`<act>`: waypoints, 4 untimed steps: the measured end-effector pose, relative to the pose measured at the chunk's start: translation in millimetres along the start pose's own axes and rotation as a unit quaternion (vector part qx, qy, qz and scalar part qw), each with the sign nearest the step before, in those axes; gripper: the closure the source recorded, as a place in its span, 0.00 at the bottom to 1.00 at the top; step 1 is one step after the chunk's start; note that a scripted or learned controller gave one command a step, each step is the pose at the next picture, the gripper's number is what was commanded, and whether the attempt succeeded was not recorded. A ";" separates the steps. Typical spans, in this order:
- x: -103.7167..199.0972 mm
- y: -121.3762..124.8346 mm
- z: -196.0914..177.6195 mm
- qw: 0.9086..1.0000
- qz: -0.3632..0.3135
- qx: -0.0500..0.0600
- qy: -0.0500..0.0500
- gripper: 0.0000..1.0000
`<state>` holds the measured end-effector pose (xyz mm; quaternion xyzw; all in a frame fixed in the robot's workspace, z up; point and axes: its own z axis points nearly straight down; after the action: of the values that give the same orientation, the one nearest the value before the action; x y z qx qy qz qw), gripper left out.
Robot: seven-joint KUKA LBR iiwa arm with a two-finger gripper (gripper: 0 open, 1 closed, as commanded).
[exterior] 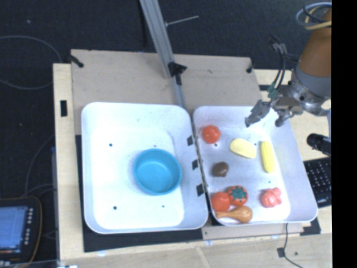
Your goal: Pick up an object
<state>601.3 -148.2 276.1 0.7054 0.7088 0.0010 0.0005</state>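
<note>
The right bin (222, 118) holds several toy foods: a red tomato (210, 133), a pale yellow piece (243, 148), a yellow banana-like piece (268, 156), a brown lump (220, 169), a red fruit with a green top (237, 194), a red piece (220, 201), an orange gourd (238, 214) and a pink-red piece (270, 197). My gripper (268, 116) hovers over the bin's far right corner, above and behind the pale yellow piece. Its fingers (255, 116) are spread open with nothing between them.
The left bin (111, 124) holds a blue bowl (158, 171). A grey metal post (159, 29) slants up from between the bins at the back. A black keyboard (319, 180) lies right of the right bin.
</note>
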 end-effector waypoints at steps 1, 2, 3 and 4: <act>4.0 -8.8 52.5 1.000 0.004 0.003 -0.002 0.00; 0.3 -13.7 95.9 1.000 0.004 0.003 -0.002 0.00; -3.1 -17.2 159.1 1.000 0.003 0.003 -0.002 0.00; -2.0 -14.6 142.9 1.000 0.005 -0.001 0.000 1.00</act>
<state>587.1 -150.1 133.2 0.7089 0.7053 0.0021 0.0011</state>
